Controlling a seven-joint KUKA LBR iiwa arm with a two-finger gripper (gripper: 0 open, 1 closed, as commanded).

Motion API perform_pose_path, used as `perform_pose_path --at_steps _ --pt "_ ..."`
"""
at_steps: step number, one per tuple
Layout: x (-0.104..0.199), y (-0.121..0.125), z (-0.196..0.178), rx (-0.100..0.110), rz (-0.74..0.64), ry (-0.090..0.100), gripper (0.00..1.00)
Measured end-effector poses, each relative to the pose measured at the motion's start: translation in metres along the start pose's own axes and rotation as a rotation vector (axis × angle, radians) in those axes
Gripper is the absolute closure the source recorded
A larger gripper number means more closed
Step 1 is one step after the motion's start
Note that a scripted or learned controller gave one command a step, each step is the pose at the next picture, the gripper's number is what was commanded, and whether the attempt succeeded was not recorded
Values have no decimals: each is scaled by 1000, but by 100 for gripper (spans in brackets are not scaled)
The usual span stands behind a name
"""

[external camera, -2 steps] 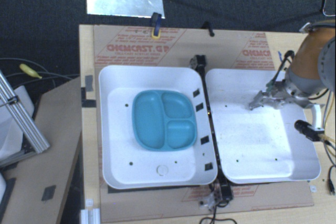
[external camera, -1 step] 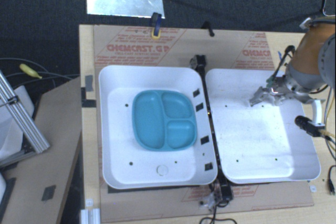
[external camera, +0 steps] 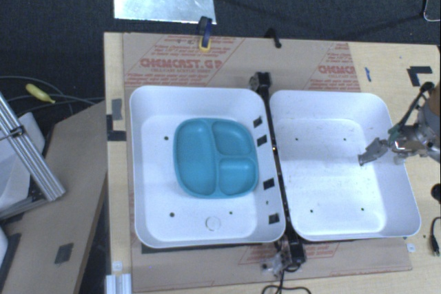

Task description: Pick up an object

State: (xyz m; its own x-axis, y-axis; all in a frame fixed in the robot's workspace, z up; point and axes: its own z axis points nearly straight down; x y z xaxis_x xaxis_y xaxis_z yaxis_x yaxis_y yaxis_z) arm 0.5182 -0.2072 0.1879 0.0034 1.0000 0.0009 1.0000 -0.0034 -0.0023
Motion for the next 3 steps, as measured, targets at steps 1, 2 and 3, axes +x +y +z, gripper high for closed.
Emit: perform_pose_path --at_steps 1,2,3 --pt "0 -33 108 -2 -2 -2 0" --pt "64 34 103 -9 -15 0 0" --pt "33 3 104 -2 -2 -1 0"
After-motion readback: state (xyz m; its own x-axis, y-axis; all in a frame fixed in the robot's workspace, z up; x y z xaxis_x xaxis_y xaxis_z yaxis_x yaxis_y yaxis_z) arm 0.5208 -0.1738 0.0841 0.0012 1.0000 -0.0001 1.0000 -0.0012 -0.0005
